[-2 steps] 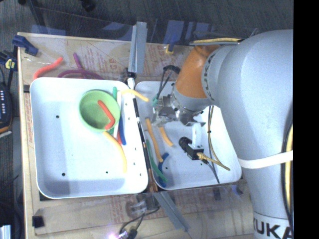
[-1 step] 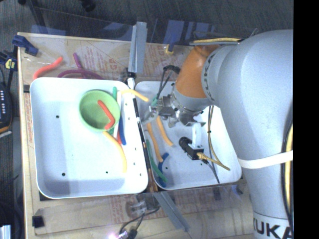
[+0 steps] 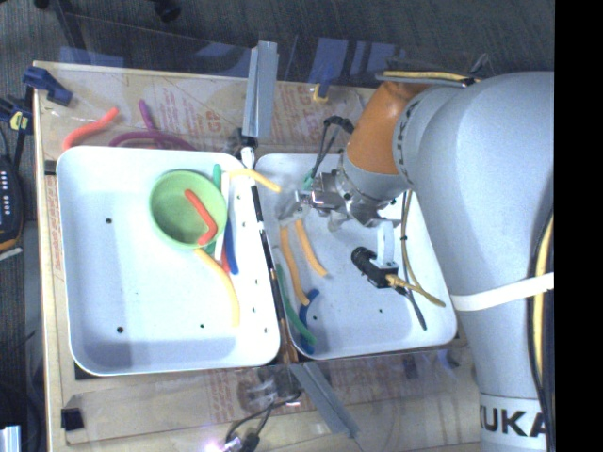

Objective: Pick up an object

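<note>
Here the hand (image 3: 303, 201) hangs low over the right bin (image 3: 429, 332), near its upper left corner; I cannot tell its state. Orange sticks (image 3: 311, 250) lie in that bin, just below the hand.

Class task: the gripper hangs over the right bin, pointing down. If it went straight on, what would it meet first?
Probably the right bin's white floor near the upper end of an orange strip, just below the gripper. It may touch the strip first; depth is unclear from this slanted view.
</note>
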You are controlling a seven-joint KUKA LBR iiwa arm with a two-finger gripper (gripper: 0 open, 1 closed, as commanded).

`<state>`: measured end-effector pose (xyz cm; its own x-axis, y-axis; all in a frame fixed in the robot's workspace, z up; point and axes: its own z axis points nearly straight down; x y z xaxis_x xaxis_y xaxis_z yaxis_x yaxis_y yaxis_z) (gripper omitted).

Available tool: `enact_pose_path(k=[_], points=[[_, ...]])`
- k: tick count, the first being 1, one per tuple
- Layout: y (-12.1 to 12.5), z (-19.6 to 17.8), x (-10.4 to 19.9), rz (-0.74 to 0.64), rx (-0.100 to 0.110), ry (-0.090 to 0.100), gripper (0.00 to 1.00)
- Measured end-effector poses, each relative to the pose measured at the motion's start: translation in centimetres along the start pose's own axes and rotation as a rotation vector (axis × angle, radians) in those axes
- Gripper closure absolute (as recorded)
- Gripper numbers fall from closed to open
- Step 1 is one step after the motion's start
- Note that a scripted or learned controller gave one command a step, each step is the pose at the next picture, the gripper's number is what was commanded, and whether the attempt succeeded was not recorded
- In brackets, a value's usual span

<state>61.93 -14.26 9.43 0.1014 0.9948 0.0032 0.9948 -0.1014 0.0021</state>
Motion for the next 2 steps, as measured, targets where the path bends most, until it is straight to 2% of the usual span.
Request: enact_pose_path(k=[1,2], points=[[0.1,-1.0,0.1,-0.004,0.000,0.001,1.00],[2.3,-8.0,0.0,-0.193,0.003,-0.003,1.00]])
